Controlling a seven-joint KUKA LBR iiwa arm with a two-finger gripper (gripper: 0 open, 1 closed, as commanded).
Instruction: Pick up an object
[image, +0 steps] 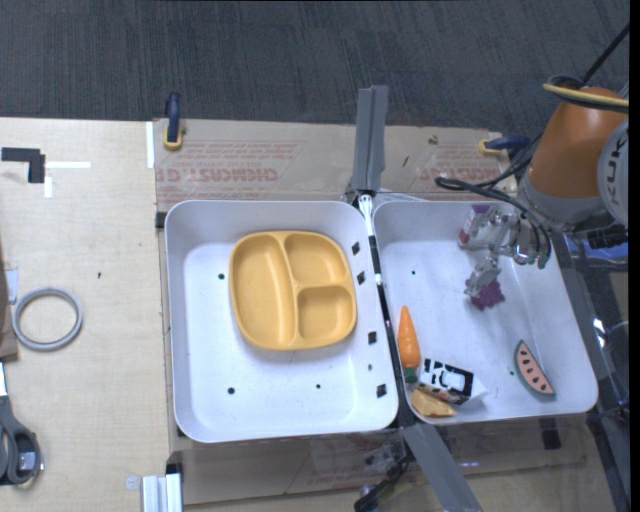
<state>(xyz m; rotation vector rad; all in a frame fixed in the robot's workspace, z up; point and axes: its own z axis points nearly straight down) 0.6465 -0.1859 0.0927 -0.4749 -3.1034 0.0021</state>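
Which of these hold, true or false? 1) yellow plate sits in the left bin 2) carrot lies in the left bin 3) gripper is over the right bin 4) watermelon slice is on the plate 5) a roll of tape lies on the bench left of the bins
1) True: the yellow plate sits in the left bin.
2) False: the carrot lies in the right bin, along its left wall.
3) True: the gripper hangs over the right bin, just above a purple object.
4) False: the watermelon slice lies on the right bin's floor, near its right wall.
5) True: the roll of tape lies on the bench.
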